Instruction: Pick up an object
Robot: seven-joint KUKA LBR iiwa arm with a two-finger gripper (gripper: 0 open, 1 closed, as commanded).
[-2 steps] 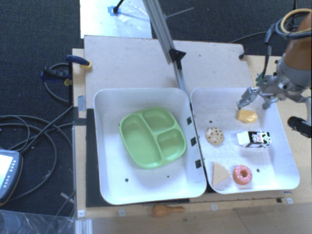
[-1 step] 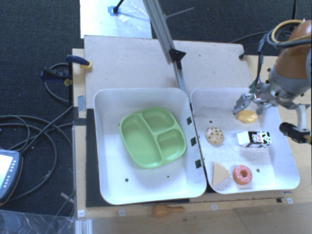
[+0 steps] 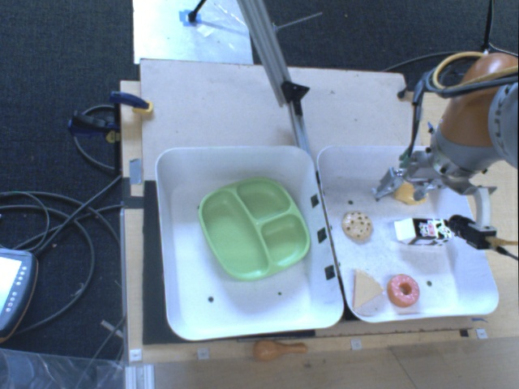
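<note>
Nearest the camera, a pink doughnut (image 3: 403,290) lies well clear of the gripper (image 3: 403,186). Directly under the gripper sits a yellow piece (image 3: 409,194), partly hidden. Whether its grip is closed cannot be told.

Green tray (image 3: 255,228), pink doughnut (image 3: 403,290), speckled tan cookie (image 3: 357,226), white bins (image 3: 174,217).

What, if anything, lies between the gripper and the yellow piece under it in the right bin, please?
Nothing visible does. The gripper sits right over the yellow piece at the back of the right bin; the cookie and milk carton lie apart, nearer the front.

Glossy green plastic tray (image 3: 255,228) in a smooth white plastic bin (image 3: 182,298).
</note>
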